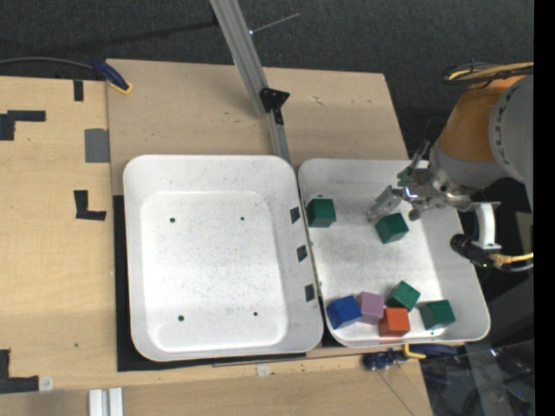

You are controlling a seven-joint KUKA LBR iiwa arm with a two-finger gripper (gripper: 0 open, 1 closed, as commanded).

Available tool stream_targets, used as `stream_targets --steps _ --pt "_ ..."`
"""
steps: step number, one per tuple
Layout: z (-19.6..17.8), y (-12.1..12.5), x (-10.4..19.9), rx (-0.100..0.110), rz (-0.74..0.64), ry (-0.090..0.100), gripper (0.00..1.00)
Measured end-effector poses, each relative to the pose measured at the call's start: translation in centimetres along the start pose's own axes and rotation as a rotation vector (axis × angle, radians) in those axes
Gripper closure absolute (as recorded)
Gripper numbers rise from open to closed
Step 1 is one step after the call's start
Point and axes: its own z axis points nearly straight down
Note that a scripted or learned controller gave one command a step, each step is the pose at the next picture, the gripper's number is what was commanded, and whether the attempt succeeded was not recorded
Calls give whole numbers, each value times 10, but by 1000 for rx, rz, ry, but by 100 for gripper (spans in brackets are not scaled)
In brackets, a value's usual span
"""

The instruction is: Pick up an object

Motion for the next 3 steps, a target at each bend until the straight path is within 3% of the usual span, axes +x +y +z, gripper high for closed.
stream_targets --steps 1,2,3 --pt "45 -1 1 -2 0 -1 0" --pt "32 0 2 -4 -1 -1 100" --pt "-14 -8 1 -9 1 -1 100"
